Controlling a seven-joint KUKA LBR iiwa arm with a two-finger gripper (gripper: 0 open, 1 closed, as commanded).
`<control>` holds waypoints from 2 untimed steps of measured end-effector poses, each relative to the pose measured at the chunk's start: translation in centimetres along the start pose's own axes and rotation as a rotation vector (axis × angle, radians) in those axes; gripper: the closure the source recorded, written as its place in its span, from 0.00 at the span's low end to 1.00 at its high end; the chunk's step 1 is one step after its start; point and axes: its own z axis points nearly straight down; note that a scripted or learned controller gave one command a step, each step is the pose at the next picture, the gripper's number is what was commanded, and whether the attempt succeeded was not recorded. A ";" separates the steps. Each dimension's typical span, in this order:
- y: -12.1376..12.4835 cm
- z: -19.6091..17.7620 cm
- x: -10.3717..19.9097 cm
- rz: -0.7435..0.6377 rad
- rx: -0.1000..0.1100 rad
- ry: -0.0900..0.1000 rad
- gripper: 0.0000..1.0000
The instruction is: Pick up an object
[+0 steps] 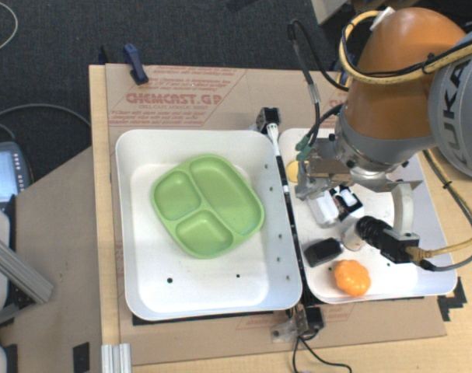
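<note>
The grey and orange arm hangs over the right bin, and its gripper points down over the bin's left middle. An orange round object lies near that bin's front edge, a little in front of the gripper. A small black block rests just left of it, close below the gripper. A bit of a yellow object peeks out at the gripper's left side, mostly hidden by the wrist. I see nothing held in the gripper.
A green divided plate lies in the middle of the left bin. The ridge between the two bins runs right beside the gripper. A black cabled fitting juts from the wrist over the right bin.
</note>
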 end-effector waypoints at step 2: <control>-2.1 -12.5 6.2 0.001 -0.007 0.000 1.00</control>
